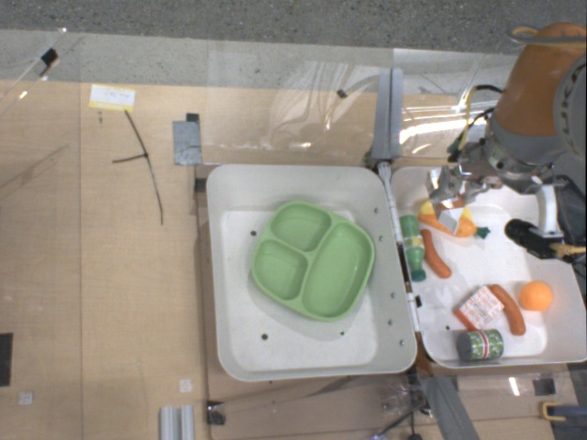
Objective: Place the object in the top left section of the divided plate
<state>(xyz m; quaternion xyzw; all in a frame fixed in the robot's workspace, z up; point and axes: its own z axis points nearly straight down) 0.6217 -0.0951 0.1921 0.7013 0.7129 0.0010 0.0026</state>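
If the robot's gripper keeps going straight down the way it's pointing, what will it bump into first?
Probably the carrot. The gripper hangs right over it in the right bin, pointing down, though depth is hard to judge from this slanted view.

Green divided plate (315, 260) (three sections) flat, rotated, mid left bin (229, 337); object unidentifiable.

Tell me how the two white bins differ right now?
The left bin holds one green divided plate; the right bin holds many small items: an orange ball, a green can, sausages. The arm's gripper is over the right bin, not the left bin. Both are shallow and white.
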